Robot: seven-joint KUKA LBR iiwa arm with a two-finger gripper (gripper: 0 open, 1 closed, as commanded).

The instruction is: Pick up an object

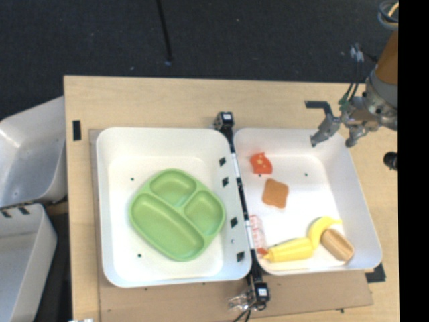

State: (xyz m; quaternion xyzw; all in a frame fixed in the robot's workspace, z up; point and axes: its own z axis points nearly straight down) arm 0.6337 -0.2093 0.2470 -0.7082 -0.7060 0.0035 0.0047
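The right bin point(348, 180) holds a small red piece point(261, 163), a flat orange-brown piece point(275, 193), a yellow banana point(322, 228), a tan bread roll point(336, 244) and a yellow corn cob point(289, 250) along its near wall. My gripper point(337, 134) hangs over the bin's far right corner, well away from these objects. Its two fingers stand apart, open, with nothing between them.
The left bin point(107, 180) holds a green divided plate point(176, 213). A black clamp strip point(234, 186) runs between the two bins. The arm's orange band point(387, 56) enters at the right edge. White equipment point(27, 153) sits left of the bench.
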